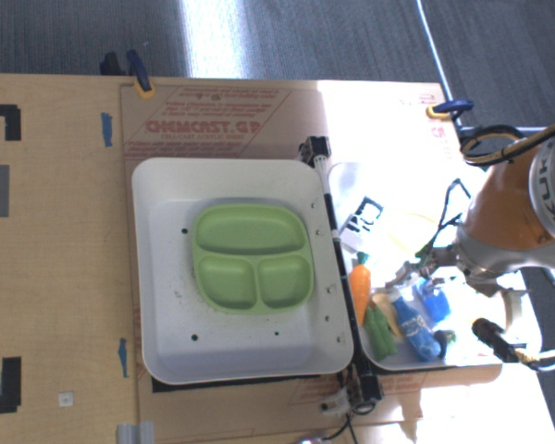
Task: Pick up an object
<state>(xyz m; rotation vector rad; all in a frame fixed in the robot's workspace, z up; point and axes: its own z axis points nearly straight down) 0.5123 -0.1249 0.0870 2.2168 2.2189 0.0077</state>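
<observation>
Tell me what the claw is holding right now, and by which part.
Cannot be told. The claw sits low in the right bin over the blue object, but glare hides whether anything is gripped.

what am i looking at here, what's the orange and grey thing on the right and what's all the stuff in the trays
This is one camera fixed above a workbench, looking down at a slant. The orange and grey thing is a robot arm reaching in from the right; a program moves it, and its job is to pick up an object. Two shallow white bins sit side by side. The left bin holds a green divided plate. The right bin, in bright glare, holds small toys: an orange carrot, a green piece and a blue object. The arm's gripper hangs over those toys. Whether its jaws are open, or holding anything, cannot be made out.
</observation>
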